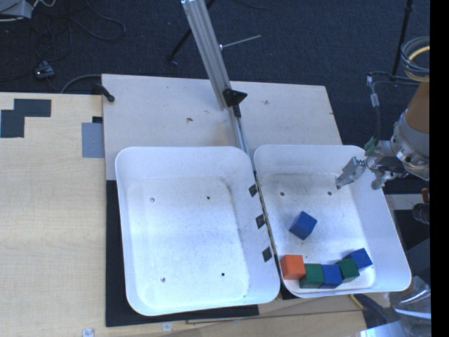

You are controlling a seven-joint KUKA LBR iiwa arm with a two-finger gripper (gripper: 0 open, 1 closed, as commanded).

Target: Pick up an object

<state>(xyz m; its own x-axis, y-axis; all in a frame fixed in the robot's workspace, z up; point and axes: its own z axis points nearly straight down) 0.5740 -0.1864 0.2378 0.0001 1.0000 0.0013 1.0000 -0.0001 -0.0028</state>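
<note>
In the right bin (280,163) a lone blue cube (303,225) lies near the middle. Along the front wall sits a row of cubes: an orange one (292,266), a green one (313,275), a blue one (331,274), another green one (349,267) and another blue one (360,258). My gripper (358,182) hangs over the right bin's far right part, up and to the right of the lone blue cube and apart from it. It is open, with nothing between its fingers (345,175).
The left bin (140,161) lies beside the right one, with black clips (260,220) along the shared wall. A slanted aluminium bar (210,55) rises behind the bins. Wooden bench surface (49,223) spreads to the left.
</note>
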